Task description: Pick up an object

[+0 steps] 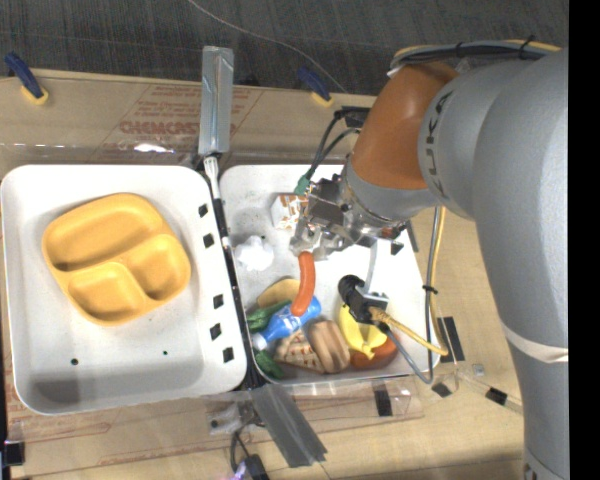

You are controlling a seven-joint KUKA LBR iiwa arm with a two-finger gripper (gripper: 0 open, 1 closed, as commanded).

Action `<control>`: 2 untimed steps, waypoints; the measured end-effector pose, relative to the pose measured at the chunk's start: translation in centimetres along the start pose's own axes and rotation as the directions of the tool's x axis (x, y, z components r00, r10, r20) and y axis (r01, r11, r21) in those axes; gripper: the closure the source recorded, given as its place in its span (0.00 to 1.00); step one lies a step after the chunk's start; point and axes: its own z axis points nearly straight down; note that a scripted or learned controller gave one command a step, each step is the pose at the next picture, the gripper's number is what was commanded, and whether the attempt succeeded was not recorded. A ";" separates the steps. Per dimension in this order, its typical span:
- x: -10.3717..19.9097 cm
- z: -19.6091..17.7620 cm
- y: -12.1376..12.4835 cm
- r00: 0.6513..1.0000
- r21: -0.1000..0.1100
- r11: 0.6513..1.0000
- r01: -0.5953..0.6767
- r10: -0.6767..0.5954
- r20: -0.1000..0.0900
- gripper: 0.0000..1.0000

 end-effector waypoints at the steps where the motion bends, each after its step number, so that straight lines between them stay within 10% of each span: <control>1: 0.0 -0.2 0.1 1.000 -0.004 1.000 0.000 0.000 -0.001 0.00; 2: -6.1 11.8 3.8 0.988 -0.012 0.987 0.158 -0.158 0.000 0.00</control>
